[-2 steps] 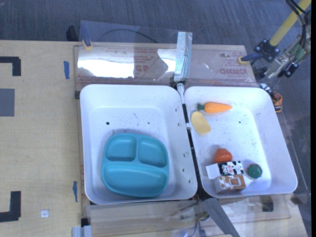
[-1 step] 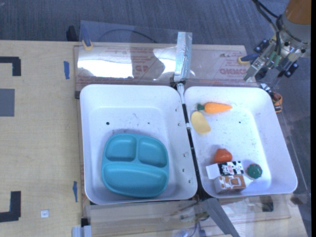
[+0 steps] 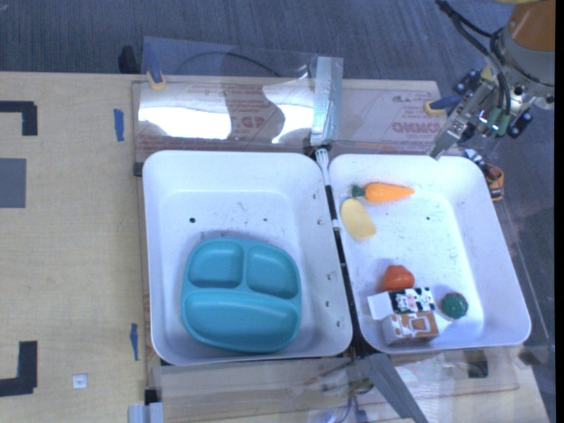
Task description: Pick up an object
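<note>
Jaws [image 3: 451, 139] hang above the far right corner of the right bin [image 3: 507, 263], holding nothing; I cannot tell how wide they stand. Nearest them in that bin lies a carrot [image 3: 386, 192], beside a yellow piece [image 3: 358, 219]. It looks light, stiff and smooth, so gripping across its thick middle seems safest.

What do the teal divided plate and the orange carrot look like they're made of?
Teal divided plate: probably moulded plastic, with a smooth, slightly glossy surface, rounded rims and soft highlights. Orange carrot with green top: looks like a toy, plastic or rubber, uniform colour and smooth matte surface; too small to tell which.
</note>
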Robot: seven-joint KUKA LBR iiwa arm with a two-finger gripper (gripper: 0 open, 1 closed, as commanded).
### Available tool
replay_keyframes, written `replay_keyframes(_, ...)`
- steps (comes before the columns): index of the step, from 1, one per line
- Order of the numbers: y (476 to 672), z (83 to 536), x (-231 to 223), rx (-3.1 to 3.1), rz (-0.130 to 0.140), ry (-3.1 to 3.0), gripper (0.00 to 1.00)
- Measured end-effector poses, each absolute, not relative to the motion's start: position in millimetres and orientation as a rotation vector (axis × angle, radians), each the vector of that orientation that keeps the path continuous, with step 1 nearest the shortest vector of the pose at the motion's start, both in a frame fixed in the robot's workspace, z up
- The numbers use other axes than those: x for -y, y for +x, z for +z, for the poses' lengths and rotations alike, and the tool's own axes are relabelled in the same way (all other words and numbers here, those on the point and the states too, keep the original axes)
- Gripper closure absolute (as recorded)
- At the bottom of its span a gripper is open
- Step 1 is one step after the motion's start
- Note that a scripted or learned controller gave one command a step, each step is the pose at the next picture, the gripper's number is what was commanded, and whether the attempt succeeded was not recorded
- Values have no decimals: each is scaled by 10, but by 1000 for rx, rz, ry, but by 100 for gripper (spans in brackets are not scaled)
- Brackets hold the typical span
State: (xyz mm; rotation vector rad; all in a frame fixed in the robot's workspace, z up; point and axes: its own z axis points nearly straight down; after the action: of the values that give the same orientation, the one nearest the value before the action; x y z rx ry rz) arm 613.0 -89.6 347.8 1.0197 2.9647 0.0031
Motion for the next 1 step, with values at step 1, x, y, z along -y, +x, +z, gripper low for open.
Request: replay_keyframes(1, 6444, 3488, 515, -3030, 3, 801, 100)
